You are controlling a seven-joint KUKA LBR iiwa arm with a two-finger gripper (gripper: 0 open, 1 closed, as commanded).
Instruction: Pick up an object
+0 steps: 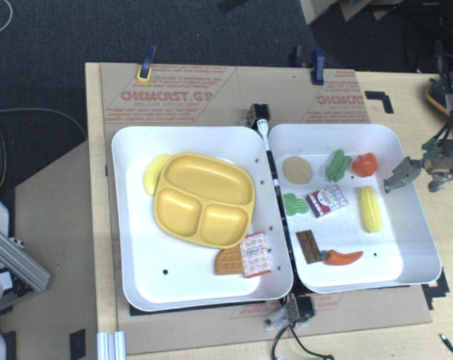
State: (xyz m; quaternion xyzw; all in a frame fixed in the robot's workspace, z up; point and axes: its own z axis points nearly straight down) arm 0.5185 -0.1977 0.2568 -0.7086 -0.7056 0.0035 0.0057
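Camera view: gripper (406,174) at right bin (418,235) rim, state cannot tell; glossy plastic corn cob (370,208), tomato (365,164), chilli (341,258) inside; left bin (129,201) holds compartmented yellow tray (204,199).

We see two white bins (129,223) on a tan bench (211,88) printed with red lettering. In the left bin lie a yellow divided tray (204,199), a brown waffle (229,262) and a red-and-white packet (255,255). The right bin holds a tan disc (298,170), green pieces (336,165), a red tomato (365,164), yellow corn (370,208), a brown bar (309,247) and a red-orange pepper (342,258).
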